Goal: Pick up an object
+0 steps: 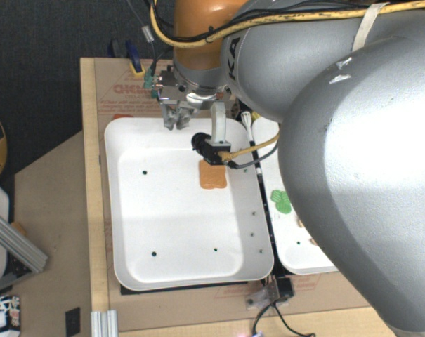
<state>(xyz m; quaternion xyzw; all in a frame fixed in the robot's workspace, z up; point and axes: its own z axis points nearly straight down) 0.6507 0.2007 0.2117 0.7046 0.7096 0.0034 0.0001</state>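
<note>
Quickly, counts: two white bins, side by side on the worktop (94, 188). Left bin (128, 209) has one tan piece (213, 177). Right bin (296, 258) has one green thing (281, 202), mostly under the arm; shape unclear. One pincer (175, 123).

Tan piece lies flat on the left bin's floor, in the far right part, close to the right wall but not touching it. It looks close to square, slightly longer along the bin's near-far direction, edges roughly parallel to the walls. Its far edge is partly covered by robot hardware.

Pincer hangs over the left bin's far rim, left of the tan piece and apart from it. Nothing seen in its grip; cannot tell how wide it stands.
</note>
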